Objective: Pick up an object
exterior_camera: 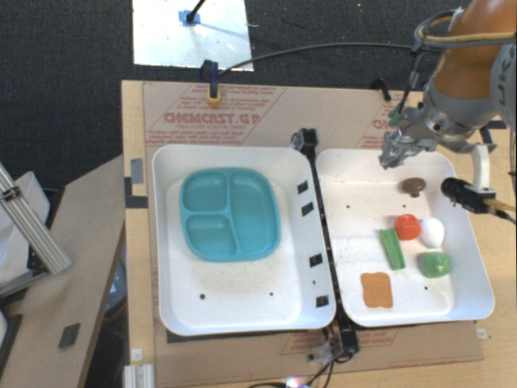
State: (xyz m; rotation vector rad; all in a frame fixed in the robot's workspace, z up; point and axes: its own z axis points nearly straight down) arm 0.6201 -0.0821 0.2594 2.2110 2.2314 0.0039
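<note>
Hovering: end effector over right bin, near brown object.

The divided tray lies in the left bin. In the right bin, the mushroom sits behind the tomato and egg, with the toast nearest the front.

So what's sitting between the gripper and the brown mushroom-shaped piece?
Nothing: the camera view shows bare white bin floor between the gripper and the brown mushroom-shaped piece.
</note>
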